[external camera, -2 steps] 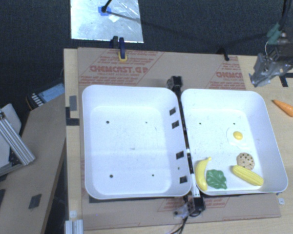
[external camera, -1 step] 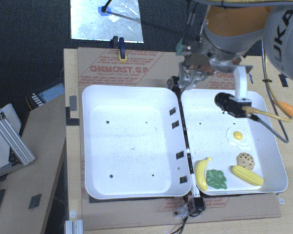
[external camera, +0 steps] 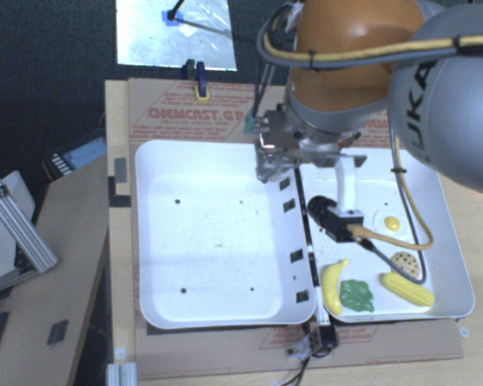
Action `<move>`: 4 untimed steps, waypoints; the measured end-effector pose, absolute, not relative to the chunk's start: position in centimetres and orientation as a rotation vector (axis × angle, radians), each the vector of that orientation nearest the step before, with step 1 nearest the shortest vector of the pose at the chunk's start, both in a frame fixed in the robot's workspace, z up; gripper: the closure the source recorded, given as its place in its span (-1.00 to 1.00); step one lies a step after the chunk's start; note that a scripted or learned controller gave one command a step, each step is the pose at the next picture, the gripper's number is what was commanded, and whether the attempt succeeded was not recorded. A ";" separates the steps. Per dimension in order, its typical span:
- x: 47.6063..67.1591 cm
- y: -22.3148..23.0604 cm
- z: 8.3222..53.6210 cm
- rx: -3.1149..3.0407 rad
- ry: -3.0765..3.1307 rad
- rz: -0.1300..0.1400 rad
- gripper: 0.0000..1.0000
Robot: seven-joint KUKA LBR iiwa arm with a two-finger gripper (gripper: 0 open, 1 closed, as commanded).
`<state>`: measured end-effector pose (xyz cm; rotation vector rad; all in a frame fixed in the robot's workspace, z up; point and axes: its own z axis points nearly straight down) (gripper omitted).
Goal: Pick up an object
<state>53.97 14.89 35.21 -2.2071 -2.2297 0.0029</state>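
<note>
The cardboard sheet [external camera: 195, 112] under the bins carries red print reading "CHEMCAST". The grey arm [external camera: 447, 95] shows the letters "UK".

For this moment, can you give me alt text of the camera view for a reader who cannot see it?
A grey and orange arm reaches from the right, its gripper above the divide between two white bins. The right bin holds a banana, green toy, corn cob, cookie and fried egg.
</note>
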 end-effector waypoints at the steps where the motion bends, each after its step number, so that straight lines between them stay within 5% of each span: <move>1: 54.2 16.7 22.5 -2.216 -2.219 0.015 1.00; 2: 54.4 16.6 23.3 -2.222 -2.221 -0.001 -1.00; 3: 59.7 23.9 23.2 -2.212 -2.232 -0.010 -1.00; 4: 59.6 23.4 24.3 -2.219 -2.225 -0.005 1.00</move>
